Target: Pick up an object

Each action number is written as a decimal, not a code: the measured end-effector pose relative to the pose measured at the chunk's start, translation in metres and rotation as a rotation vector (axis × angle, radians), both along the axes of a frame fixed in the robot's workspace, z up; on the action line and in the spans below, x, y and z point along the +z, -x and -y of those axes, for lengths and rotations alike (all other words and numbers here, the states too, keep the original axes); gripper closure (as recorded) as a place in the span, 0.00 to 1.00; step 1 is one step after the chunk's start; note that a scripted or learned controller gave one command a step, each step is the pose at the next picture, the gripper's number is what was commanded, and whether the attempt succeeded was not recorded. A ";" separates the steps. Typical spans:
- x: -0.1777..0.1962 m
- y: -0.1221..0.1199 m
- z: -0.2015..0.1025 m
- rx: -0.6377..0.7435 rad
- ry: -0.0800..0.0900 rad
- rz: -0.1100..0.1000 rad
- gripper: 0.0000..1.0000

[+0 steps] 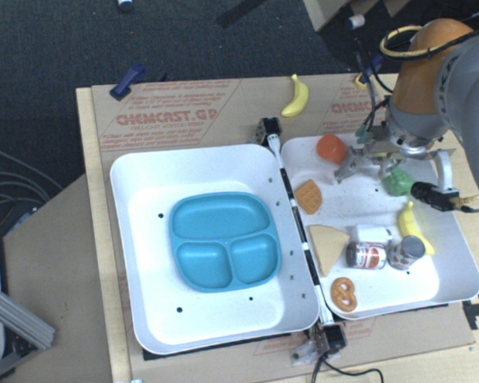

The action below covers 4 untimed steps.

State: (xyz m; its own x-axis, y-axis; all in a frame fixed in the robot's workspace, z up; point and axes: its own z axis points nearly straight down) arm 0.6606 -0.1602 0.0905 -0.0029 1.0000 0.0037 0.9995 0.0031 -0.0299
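- You could see many small things lying in the right bin (456,273): an orange ball (330,147) near the top, a green thing (399,181) to its right, a waffle-like brown disc (308,196) by the left wall, a yellow banana (409,222), a red can (367,256) on its side, a grey round thing (409,250) just beside the can, a tan wedge (329,246), and a pretzel (343,293) at the bottom.
- The gripper (367,158) hung low over the top of that bin, between the orange ball and the green thing. You could not tell if it was apart or together, and you saw nothing held in it.
- The arm (424,77) came in from the right, with its orange band above the wrist.
- The left bin (136,236) held a blue tray (224,239) with three parts.
- Another banana (296,98) lay on the bench (176,117), outside the bins, above the right one.
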 end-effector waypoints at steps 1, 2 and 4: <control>-0.010 -0.001 -0.001 0.001 -0.002 0.002 0.00; -0.010 -0.001 0.009 0.001 -0.004 0.003 0.00; 0.001 -0.001 0.007 -0.001 0.000 0.005 1.00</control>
